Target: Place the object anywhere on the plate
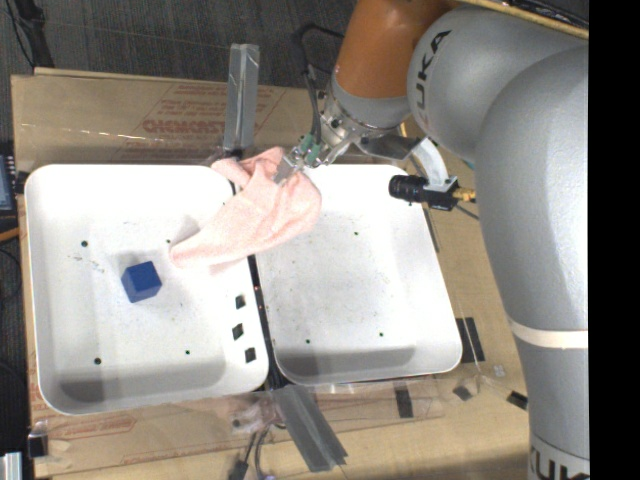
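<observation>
Where the two shallow white bins (250, 268) meet, the gripper (296, 166) pinches a limp pink cloth (255, 218) — lifted, draped across both. Small blue cube (142, 280) sits in the left bin.

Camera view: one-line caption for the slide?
Grey KUKA arm's gripper pinches a pink cloth draped across the two white bins' shared edge; small blue cube in left bin.

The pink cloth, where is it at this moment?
In the camera view the pink cloth hangs from the gripper over the divide between the bins, its tail reaching into the left bin.
</observation>
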